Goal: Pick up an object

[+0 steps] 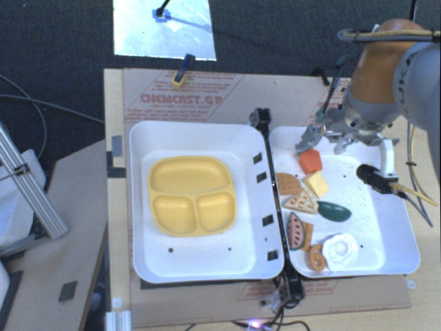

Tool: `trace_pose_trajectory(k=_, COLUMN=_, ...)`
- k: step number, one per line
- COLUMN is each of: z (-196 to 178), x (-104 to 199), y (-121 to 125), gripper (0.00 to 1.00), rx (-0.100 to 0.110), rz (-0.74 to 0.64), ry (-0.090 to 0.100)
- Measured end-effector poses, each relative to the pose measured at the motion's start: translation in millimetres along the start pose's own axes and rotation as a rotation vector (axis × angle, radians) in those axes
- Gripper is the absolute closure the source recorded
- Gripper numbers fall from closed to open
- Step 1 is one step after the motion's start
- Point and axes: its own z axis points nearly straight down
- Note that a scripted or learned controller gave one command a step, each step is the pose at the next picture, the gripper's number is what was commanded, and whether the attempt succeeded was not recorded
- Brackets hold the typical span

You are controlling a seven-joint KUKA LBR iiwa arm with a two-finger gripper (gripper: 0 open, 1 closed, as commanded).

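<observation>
Right white bin (396, 250) of toy food, gripper (324, 138) spread open and empty, orange block (311, 161) just below it

The grey arm (403, 67) reaches in from the right, its wrist bent downward.

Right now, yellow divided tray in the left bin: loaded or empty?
Empty. The yellow tray lies flat in the left bin, and all three compartments show bare yellow. The toy food sits in the right bin.
</observation>
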Motion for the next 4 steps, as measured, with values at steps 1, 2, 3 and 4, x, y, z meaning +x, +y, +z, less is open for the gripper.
trace_pose_trajectory(k=1, z=-24.5, x=60.7, y=38.6, gripper=0.00, rx=-0.006, rz=-0.007, ry=0.002)
trace_pose_trajectory(k=2, z=-179.1, x=81.7, y=38.3, gripper=0.00, rx=-0.020, rz=-0.005, ry=0.001)
trace_pose_trajectory(k=3, z=-298.3, x=136.5, y=30.1, gripper=0.00, rx=-0.015, rz=-0.008, ry=0.003)
trace_pose_trajectory(k=4, z=-233.8, x=223.2, y=24.0, gripper=0.00, rx=0.004, rz=-0.009, ry=0.002)
